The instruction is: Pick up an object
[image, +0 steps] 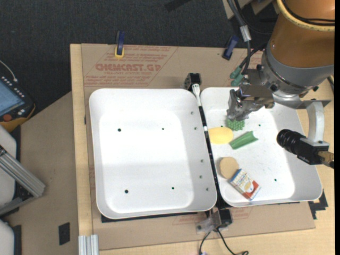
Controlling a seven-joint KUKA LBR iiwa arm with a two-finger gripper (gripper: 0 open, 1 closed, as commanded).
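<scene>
My gripper reaches down into the right bin, its tips just above a small green knobbly object near the bin's back left. Just in front of it lie a yellow lemon-shaped piece and a green block. Further forward rest a tan round piece and a small white, red and blue carton. The fingertips are too dark and crowded to read.
The left bin lies beside the right one, divided from it by a black strip. A black cylindrical fixture juts over the right bin's right side. Cardboard underlies both bins, with clamps at the back edge.
</scene>
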